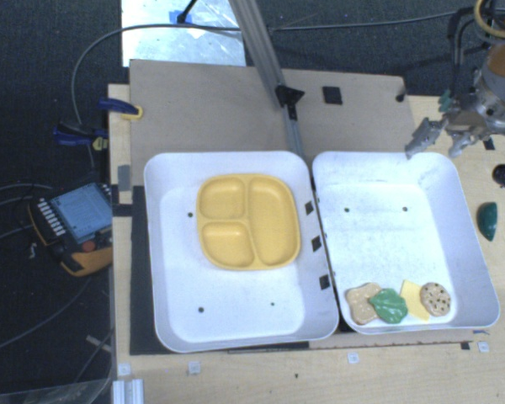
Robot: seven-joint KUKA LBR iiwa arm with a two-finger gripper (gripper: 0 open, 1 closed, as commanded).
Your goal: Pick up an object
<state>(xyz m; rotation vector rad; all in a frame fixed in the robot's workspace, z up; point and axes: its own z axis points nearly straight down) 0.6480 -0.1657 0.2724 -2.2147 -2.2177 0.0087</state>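
Four small toy foods lie in a row along the near wall of the right bin [454,183], closest to the camera. From left to right they are a tan, lumpy biscuit shape [362,301], a green leafy piece [390,306], a pale yellow cheese wedge [414,298] and a round brown cookie [436,298] dotted with dark chips. The biscuit shape and the green piece touch, the green piece overlaps the cheese wedge's edge, and the cookie sits just against the wedge on its right. The rest of the right bin's floor is bare white with a few dark screw dots.

In the left bin [177,310] a yellow divided plate [248,222] with three compartments rests toward the far side, flat and upright.

The gripper [438,139] hangs over the far right corner of the right bin, well apart from the toy foods. Its two pale fingers [419,136] are spread, with nothing between them. Above it the grey wrist leads up to the orange band.

On the desk [362,99] just right of the right bin lies a dark green rounded object [486,220]. To the left of the bins, off the desk, sits a device with a blue screen [77,214] and an orange body; any writing on it is too small to read. No brand or label can be read anywhere.
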